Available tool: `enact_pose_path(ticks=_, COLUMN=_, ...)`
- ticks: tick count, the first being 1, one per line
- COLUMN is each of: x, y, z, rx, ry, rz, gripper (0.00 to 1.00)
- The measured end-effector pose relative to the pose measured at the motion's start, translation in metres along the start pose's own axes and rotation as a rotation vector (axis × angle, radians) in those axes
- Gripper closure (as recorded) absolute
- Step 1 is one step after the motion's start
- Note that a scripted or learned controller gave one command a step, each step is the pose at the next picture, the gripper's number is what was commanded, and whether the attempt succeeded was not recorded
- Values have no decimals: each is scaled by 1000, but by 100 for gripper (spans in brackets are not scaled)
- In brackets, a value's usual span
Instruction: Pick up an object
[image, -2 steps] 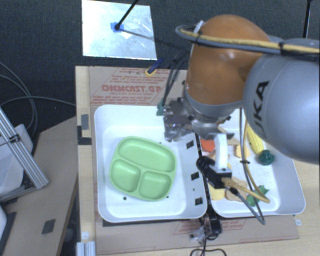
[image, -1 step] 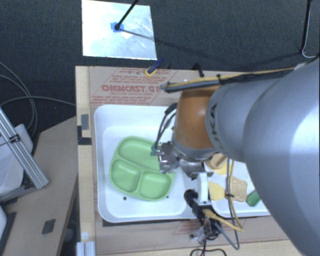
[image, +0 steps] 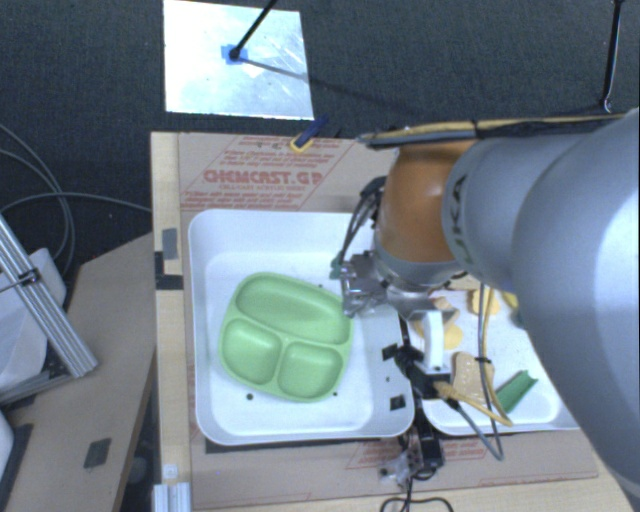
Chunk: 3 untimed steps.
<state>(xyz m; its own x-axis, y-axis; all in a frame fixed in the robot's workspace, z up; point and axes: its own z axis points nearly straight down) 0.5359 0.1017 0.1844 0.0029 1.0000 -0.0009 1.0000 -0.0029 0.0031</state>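
- My arm (image: 560, 250) is the biggest thing here. It is grey and fat and hides most of the right bin (image: 522, 350), so I may miss things lying under it.
- The table (image: 110, 300) holds a brown card sheet (image: 260, 175) with red letters, and both bins sit on that sheet.
- The left bin (image: 290, 235) is white and low. Its right wall is near my pincer, and I think I could bump it if I go down here.
- The green plate (image: 285, 335) lies flat in the left bin, toward the front left. It has three dips.
- I think it is the thing to pick up. It is wide and flat, so it could slip or tip out of my grip at the rim.
- My pincer (image: 353, 298) hangs just at the plate's right edge. I cannot tell if it is apart or together.
- A tan piece (image: 468, 375) and a small green piece (image: 515, 388) lie in the right bin, just beside each other.
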Motion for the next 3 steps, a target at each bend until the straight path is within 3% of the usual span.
enact_pose_path(ticks=1, x=-63, y=39, z=0, rx=-2, ry=-2, rz=1, gripper=100)
enact_pose_path(ticks=2, x=-45, y=-52, z=0, rx=9, ry=2, rz=-4, gripper=100)
enact_pose_path(ticks=3, x=21, y=-48, z=-66, rx=-4, ry=6, rz=-14, gripper=100)
